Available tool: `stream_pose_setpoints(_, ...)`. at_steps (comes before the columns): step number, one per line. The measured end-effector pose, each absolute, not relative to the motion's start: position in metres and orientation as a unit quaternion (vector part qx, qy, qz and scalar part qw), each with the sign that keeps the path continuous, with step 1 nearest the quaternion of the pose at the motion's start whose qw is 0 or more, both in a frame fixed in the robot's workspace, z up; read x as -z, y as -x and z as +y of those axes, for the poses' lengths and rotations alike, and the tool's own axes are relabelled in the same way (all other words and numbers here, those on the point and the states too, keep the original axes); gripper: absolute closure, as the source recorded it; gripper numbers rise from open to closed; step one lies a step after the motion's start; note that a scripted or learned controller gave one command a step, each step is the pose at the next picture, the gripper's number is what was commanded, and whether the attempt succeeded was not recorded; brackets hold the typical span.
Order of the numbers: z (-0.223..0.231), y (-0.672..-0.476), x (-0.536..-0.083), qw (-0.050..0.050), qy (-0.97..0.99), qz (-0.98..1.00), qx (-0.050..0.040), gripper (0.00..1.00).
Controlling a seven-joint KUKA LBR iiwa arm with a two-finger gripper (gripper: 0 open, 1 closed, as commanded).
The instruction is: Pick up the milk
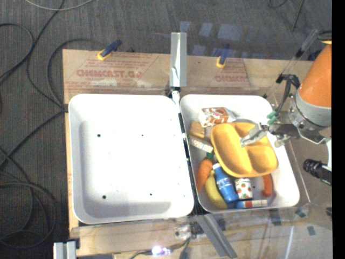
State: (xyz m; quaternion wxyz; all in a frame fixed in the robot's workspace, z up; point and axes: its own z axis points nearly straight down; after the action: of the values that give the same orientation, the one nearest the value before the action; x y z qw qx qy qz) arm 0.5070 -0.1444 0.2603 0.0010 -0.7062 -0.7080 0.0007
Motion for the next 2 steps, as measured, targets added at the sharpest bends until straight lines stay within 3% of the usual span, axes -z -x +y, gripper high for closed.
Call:
stream_pose_setpoints(1,-0.109,-0.587,-0.148,0.002,0.715,-0.699,-0.0012,0.0)
stream_pose_setpoints(2,-0.102,-0.571,-0.099,-0.013,0.66,-0.751,0.0083,0.0)
